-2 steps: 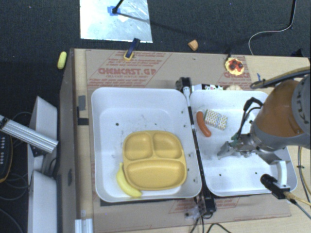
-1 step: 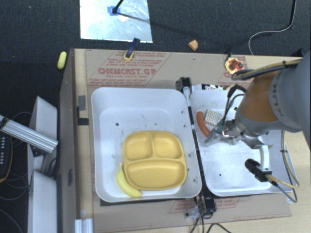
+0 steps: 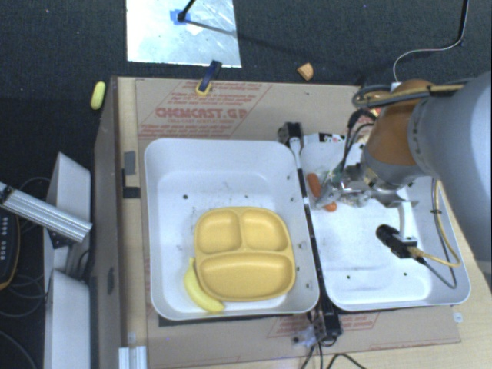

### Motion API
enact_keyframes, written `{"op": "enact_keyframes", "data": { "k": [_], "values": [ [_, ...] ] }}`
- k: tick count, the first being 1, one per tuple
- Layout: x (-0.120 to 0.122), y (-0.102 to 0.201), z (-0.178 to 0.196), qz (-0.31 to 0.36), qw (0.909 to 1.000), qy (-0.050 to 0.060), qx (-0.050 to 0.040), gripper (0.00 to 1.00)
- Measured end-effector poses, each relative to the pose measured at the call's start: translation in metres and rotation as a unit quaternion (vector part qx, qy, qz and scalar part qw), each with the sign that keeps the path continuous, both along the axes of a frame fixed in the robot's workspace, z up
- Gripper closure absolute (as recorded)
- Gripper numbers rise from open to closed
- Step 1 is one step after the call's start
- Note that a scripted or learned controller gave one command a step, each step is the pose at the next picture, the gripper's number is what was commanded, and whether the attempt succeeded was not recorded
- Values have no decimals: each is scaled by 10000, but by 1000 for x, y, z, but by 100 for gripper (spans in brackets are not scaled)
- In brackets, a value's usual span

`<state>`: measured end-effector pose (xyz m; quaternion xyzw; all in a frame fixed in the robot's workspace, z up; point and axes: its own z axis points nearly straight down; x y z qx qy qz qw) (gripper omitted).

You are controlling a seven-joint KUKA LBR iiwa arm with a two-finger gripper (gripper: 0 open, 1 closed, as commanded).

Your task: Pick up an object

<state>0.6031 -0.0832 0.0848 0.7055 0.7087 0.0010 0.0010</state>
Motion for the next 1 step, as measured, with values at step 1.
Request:
{"op": "enact_keyframes", "data": {
  "k": [1],
  "values": [
    [48,-4,0,4,10000,-1,-4,0]
  ]
}}
